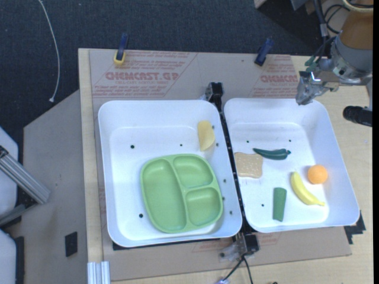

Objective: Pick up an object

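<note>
My gripper (304, 95) hangs over the far right corner of the right bin (331, 123), with nothing seen between its fingers. Inside that bin lie a dark green pepper (272, 153), a tan bread slice (248, 165), an orange ball (317, 174), a yellow banana (305, 190) and a green block (279, 203). All of them sit nearer the front than the gripper. The left bin (118, 129) holds a green divided plate (181, 191) and a pale yellow wedge (205, 135) near its right wall.
Both bins rest on a cardboard sheet (177, 70) held by a blue-yellow clamp (121, 49) and a blue clamp (264, 51) at the back edge. A black clip (214, 91) joins the bins at the back, and cables sit at the front middle (237, 256).
</note>
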